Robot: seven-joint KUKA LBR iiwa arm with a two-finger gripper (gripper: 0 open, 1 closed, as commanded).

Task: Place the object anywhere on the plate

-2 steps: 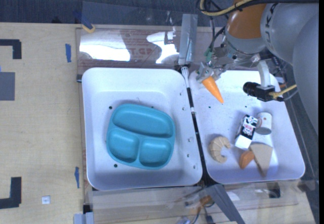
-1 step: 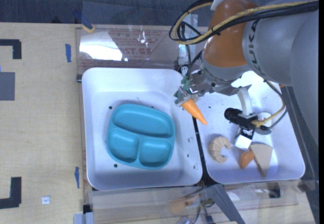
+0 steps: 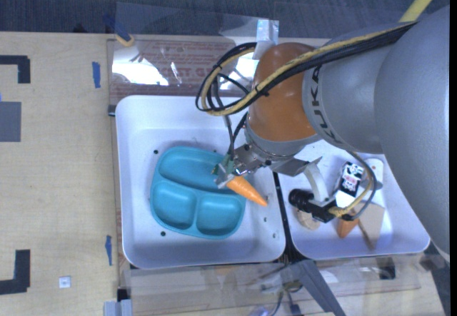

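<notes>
A blue plate with three compartments lies in the left bin. An orange toy carrot lies aslant at the plate's right rim, its green top over the rim and its tip pointing toward the bins' divider. My gripper hangs right above the carrot's green end, under the orange wrist band. The wrist hides most of the gripper, and I cannot tell whether it touches the carrot.
The right bin holds a small orange piece, a tan wooden block and a white item with dark marks. The grey arm covers the upper right. A clear sheet lies behind the bins.
</notes>
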